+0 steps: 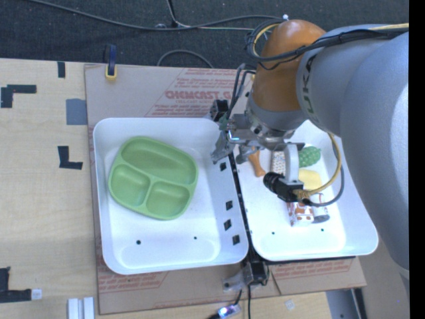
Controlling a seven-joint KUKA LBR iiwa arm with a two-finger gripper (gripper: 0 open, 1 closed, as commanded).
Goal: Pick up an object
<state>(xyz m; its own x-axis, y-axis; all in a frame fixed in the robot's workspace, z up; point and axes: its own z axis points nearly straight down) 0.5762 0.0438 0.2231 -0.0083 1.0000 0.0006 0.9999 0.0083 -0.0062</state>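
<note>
My gripper [234, 149] hangs below the orange-banded wrist, over the wall shared by the two bins, near their far end. Just to its right in the right bin [345, 244] lies a small orange piece [256, 164], close to the gripper. Farther right are a green bumpy object [309, 156], a yellow object [311, 178] and a red-and-white packet [305, 212]. Nothing is visibly held.
A green divided plate [153, 177] lies in the left bin [159, 258], left of the gripper. The bulky grey arm covers the right bin's far right part. Both bins rest on a cardboard sheet [166, 92].
</note>
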